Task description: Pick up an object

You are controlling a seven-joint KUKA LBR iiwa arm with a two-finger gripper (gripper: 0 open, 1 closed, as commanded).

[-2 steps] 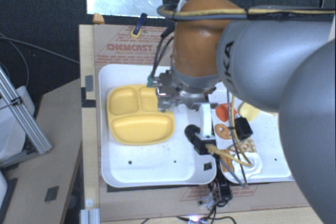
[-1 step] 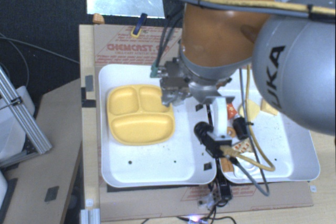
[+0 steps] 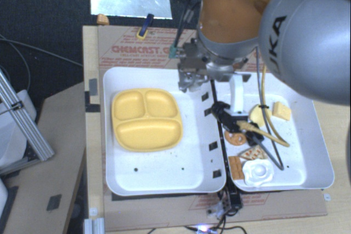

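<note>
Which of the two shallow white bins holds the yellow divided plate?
The left white bin, on the view's left: the yellow three-compartment plastic plate lies in it. The right white bin holds small food-like pieces instead, including a pale yellow wedge.

Arm [image 3: 285, 13]: cut off by top and right edges (hides right bin's [image 3: 307, 172] far corner). Tool [image 3: 189, 80]: fingers indistinct.

The divided yellow plastic plate [image 3: 147, 119] looks smooth and faintly glossy. The two shallow white plastic bins [image 3: 164, 172] are smooth with a satin sheen. The grey arm casing [image 3: 307, 35] shines; its orange band [image 3: 236, 3] is glossy. The brown cardboard sheet [image 3: 137, 49] under the bins is matt.
</note>
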